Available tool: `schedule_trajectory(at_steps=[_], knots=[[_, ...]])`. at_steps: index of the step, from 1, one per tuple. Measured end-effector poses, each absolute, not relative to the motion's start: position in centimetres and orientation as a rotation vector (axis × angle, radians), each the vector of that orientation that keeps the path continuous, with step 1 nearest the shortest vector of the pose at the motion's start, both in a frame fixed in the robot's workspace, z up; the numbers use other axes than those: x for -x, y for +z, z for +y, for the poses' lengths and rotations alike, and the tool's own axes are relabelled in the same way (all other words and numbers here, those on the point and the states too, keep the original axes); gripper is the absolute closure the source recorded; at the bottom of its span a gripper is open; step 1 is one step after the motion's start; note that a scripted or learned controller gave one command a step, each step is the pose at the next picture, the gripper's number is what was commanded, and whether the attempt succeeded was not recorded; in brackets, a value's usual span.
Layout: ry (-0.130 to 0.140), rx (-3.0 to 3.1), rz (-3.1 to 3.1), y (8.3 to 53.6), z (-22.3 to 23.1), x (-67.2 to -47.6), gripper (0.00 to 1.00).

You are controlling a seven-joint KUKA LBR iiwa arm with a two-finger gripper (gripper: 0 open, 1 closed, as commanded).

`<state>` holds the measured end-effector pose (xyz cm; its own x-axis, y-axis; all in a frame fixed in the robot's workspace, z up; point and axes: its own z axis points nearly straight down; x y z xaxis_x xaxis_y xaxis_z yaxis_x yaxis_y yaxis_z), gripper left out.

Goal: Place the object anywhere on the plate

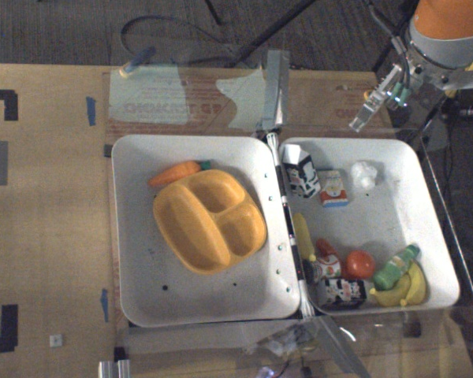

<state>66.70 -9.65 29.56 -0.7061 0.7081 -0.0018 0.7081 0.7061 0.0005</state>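
Observation:
A yellow three-compartment plate (209,220) lies in the middle of the left bin (134,278) with nothing on it. An orange carrot (173,173) rests on the bin floor against the plate's upper-left rim. My gripper (370,110) hangs above the bench just beyond the far edge of the right bin (394,211), tilted down to the left. It is well apart from the plate and from every object.
The right bin holds a cow-print carton (301,173), a small red-and-white carton (333,188), a white lump (363,175), a yellow stick (303,236), a red tomato (360,264), a green bottle (396,268), a banana (406,290) and another cow-print carton (341,292).

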Motion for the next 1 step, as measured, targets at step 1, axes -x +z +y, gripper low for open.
schedule_trajectory(at_steps=[1], knots=[[0.002,-0.858,3.021,26.79,2.54,-66.19,1.00]])
